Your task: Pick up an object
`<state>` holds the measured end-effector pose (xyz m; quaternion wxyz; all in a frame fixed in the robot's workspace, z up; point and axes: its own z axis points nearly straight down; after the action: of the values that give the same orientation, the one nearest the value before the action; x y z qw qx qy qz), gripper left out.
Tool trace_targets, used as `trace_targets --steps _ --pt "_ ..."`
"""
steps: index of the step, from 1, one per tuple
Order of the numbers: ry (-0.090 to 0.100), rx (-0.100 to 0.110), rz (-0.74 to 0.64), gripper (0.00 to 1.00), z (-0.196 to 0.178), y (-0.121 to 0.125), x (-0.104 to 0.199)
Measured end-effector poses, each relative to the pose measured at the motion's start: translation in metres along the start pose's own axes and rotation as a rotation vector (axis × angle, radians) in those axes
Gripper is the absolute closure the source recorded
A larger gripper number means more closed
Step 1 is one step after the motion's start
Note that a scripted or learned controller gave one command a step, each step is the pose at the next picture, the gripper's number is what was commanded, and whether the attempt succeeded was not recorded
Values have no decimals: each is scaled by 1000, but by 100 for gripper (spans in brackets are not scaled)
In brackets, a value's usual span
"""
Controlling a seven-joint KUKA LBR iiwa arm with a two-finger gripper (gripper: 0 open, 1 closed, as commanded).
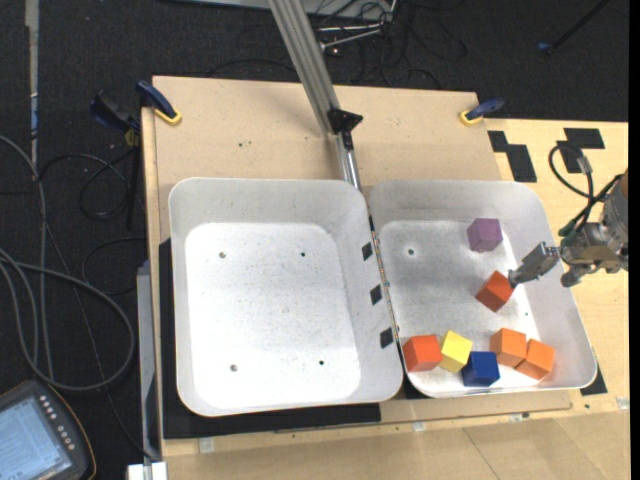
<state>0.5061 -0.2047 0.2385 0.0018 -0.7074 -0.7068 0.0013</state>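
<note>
A row of blocks lines the near wall of the right bin [560, 313]: a red-orange block [422, 351], a yellow block [456, 350], a blue block [481, 368], and two orange blocks [510, 345] [538, 358] touching each other at the near right corner. A purple block [485, 233] sits alone farther back in the same bin. Between them, a tilted red-orange cube [494, 291] rests right at the tip of the end effector [524, 271], which reaches in over the bin's right rim from the edge of the frame; the arm behind it is cut off, and only its wrist and some cabling show. The end effector's dark tip touches or overlaps the cube's upper right corner, but how far its fingers are spread, and whether the cube is between them, cannot be told from this angle. The left bin [190, 268] stands beside the right one on the tan surface [250, 128], the two meeting along a dark hinge-like seam. A grey metal pole [305, 48] slants in from the top of the frame to the bins' far junction. A screen [30, 438] is partly cut off at the lower left corner.
</note>
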Motion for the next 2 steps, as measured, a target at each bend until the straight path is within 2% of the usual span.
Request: trace_targets --steps 1,2 --pt "-1 -4 0 0 60 2 4" --pt "2 2 0 0 122 -5 6"
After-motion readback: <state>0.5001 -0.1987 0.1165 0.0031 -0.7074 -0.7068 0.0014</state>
